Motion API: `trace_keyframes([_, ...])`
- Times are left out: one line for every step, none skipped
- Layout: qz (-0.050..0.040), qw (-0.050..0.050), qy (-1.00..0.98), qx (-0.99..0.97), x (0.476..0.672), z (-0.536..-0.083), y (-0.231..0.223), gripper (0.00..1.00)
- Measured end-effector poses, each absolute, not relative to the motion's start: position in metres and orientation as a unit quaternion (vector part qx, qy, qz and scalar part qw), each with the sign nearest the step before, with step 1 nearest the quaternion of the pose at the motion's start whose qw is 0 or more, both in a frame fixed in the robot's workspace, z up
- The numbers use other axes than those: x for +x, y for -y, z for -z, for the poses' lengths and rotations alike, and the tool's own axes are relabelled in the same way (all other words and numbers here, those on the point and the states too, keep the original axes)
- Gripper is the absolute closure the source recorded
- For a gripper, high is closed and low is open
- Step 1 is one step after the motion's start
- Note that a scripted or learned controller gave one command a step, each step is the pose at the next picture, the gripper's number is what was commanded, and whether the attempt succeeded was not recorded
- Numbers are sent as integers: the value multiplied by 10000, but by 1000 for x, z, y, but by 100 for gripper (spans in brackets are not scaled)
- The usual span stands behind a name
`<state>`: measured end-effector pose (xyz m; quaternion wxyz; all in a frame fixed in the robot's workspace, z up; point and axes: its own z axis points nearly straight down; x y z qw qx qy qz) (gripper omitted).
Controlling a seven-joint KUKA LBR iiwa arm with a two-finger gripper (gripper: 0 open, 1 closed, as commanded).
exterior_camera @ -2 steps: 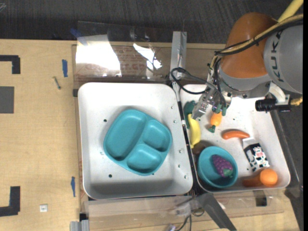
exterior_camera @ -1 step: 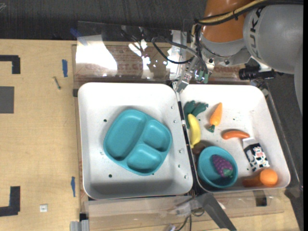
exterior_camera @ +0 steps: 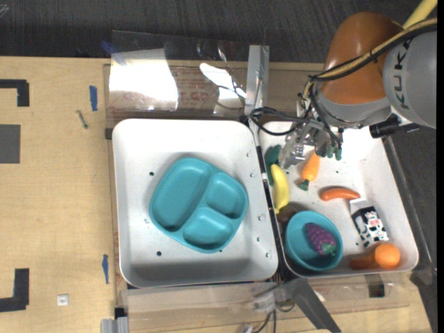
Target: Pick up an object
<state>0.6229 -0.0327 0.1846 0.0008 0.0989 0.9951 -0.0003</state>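
My gripper [exterior_camera: 310, 148] hangs low over the back left of the right bin [exterior_camera: 392, 179], under the grey and orange wrist. A small orange carrot [exterior_camera: 309, 170] sits right below it, its top end touching or just under the gripper. A yellow banana [exterior_camera: 279, 187] lies along the bin's left wall, left of the gripper. A dark green item [exterior_camera: 272, 154] is partly hidden beside the gripper. An orange pepper [exterior_camera: 338, 194] lies to the carrot's lower right.
A blue bowl [exterior_camera: 294, 247] with purple grapes [exterior_camera: 320, 238] stands at the right bin's front. A black-and-white box [exterior_camera: 368, 226], an orange [exterior_camera: 388, 255] and a reddish item [exterior_camera: 361, 261] lie front right. The left bin [exterior_camera: 132, 186] holds a teal divided plate [exterior_camera: 199, 203].
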Motion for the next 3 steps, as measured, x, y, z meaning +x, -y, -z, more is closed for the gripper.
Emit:
trace_keyframes([4, 85, -9973, 725, 661, -295, 69, 100])
trace_keyframes([-9, 17, -9999, 105, 618, -250, 27, 100])
trace_keyframes([2, 18, -9925, -1225, 616, -203, 79, 100])
